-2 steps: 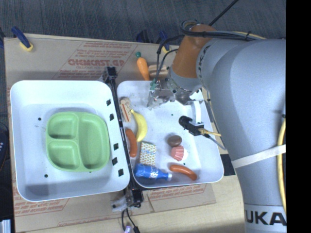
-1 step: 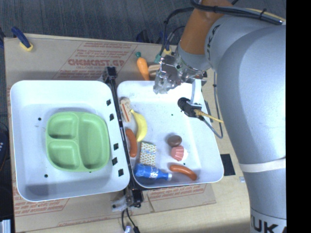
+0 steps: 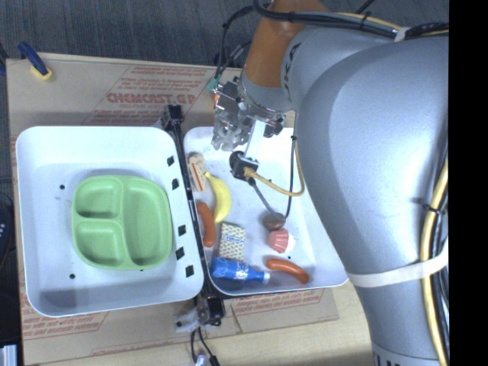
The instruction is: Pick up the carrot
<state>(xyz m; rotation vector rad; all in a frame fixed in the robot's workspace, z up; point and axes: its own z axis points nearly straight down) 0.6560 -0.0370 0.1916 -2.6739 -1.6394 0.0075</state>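
The carrot (image 3: pixel 288 269), a short orange tapered piece, lies near the front right of the right bin (image 3: pixel 324 269). A similar red-orange sausage-shaped piece (image 3: pixel 206 223) lies along that bin's left wall. My gripper (image 3: pixel 226 137) hangs over the bin's back left corner, well behind the carrot and apart from it. Nothing shows between its tips.
The right bin also holds a hot dog toy (image 3: pixel 197 170), a banana (image 3: pixel 220 197), a cracker packet (image 3: pixel 232 239), a blue bottle (image 3: pixel 236 272), a pink piece (image 3: pixel 280 240) and a brown spoon (image 3: pixel 273 220). A green divided plate (image 3: pixel 122 221) sits in the left bin (image 3: pixel 38 174).
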